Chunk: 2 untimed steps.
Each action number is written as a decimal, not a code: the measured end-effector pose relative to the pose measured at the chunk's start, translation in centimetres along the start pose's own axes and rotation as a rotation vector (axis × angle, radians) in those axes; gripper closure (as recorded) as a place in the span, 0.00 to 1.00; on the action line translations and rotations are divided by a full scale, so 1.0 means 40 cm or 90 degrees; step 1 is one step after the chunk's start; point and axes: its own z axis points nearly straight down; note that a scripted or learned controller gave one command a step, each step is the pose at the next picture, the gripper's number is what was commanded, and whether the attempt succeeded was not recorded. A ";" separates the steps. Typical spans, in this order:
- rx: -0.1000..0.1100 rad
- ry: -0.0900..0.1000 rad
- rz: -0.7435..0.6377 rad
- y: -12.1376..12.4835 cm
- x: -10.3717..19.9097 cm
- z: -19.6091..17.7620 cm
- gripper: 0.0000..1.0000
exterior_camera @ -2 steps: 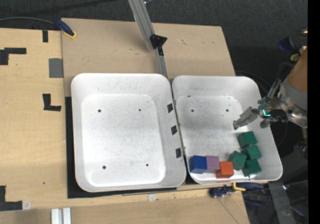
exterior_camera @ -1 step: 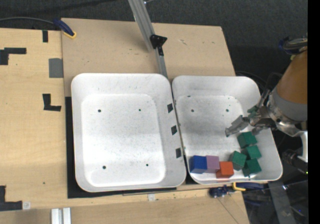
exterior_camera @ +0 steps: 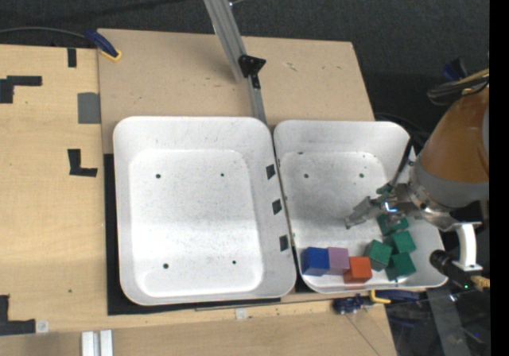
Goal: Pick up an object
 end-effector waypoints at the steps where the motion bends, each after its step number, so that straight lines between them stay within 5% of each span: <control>1: 0.000 0.000 0.000 0.001 0.011 0.111 0.00; 2: -0.002 0.000 -0.001 0.003 0.012 0.080 1.00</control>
